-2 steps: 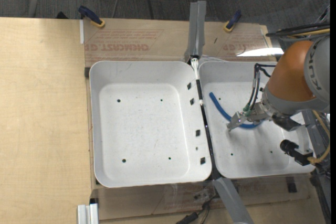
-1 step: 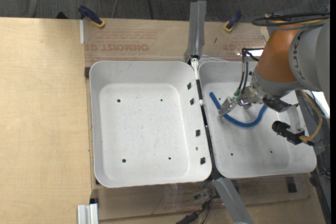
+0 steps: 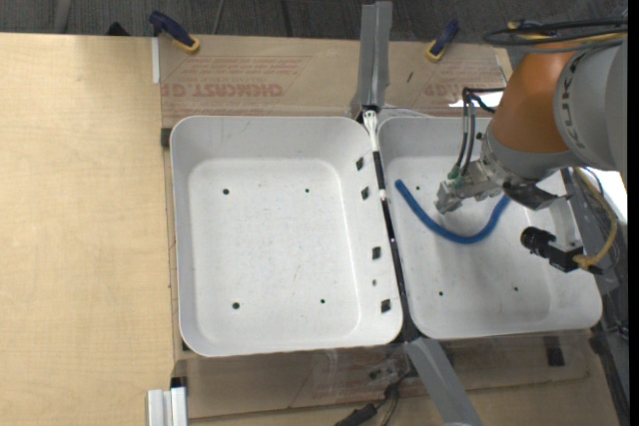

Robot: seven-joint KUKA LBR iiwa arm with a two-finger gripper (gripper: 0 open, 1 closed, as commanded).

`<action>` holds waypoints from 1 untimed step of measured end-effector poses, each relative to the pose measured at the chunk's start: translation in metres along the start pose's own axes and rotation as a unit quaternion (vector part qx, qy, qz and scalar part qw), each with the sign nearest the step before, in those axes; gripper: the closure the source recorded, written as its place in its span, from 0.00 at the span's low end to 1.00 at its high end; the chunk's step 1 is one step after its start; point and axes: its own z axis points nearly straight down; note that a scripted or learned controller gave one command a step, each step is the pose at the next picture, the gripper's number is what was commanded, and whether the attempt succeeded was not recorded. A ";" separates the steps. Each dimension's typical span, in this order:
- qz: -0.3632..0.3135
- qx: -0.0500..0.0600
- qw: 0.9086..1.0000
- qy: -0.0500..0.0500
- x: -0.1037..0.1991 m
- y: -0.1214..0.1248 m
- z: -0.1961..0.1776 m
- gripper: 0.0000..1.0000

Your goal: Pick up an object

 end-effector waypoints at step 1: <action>0.026 -0.001 1.000 -0.001 -0.090 0.022 -0.127 1.00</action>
